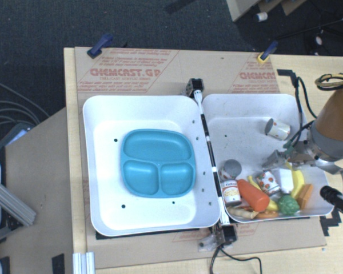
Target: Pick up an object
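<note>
From the overhead camera I see two shallow white bins side by side on the bench. The left bin (100, 170) holds a blue divided plate (158, 162) with three compartments, lying flat near its middle.

The right bin (240, 110) carries the clutter, all heaped in its near right corner. A small can with a red label (231, 192) stands against the bin's left wall at the near end, with a grey round lid or puck (232, 168) just beyond it. An orange carrot-shaped toy (253, 195) lies tilted beside the can, touching a green broccoli-like piece (288, 205) to its right. A yellow banana-like piece (298, 182) and a white carton (285, 180) sit among them, along with a small red-and-white can (268, 181). Farther off, a silver-and-white cylinder (277, 129) lies on its side, apart from the heap.

My arm comes in from the right, and the gripper (287, 157) is low over the far edge of the heap, just above the white carton. I cannot tell how far its fingers are spread, nor whether anything is between them.
</note>
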Robot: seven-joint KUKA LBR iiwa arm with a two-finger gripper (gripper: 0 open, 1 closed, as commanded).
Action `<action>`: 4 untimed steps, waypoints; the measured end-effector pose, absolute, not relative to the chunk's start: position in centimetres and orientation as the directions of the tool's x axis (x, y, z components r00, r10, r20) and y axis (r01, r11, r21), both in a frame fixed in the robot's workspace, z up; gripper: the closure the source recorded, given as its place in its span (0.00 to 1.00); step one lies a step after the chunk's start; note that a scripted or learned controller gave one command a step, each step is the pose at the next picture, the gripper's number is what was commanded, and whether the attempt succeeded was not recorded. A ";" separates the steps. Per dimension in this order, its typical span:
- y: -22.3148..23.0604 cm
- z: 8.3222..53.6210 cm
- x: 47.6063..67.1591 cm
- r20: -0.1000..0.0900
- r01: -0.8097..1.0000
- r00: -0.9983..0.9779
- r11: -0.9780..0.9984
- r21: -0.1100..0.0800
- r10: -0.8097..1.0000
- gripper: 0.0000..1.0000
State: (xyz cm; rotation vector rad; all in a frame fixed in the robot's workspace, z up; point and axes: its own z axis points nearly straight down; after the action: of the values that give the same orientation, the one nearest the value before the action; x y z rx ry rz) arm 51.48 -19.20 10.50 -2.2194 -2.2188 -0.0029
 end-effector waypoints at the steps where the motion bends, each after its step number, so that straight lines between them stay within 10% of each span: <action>1: -21.1 8.5 58.2 0.002 1.000 -0.002 0.002 0.000 1.000 0.00; 2: -21.9 8.5 53.0 0.010 1.000 -0.004 0.004 -0.003 1.000 0.00; 3: -22.1 9.5 53.0 0.003 1.000 -0.002 0.002 0.001 1.000 1.00; 4: -13.7 9.2 56.5 0.000 1.000 -0.002 0.002 0.001 1.000 1.00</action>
State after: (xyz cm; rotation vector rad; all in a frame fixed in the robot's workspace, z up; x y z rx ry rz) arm 56.47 -13.72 9.19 -2.2201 -2.2238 -0.0015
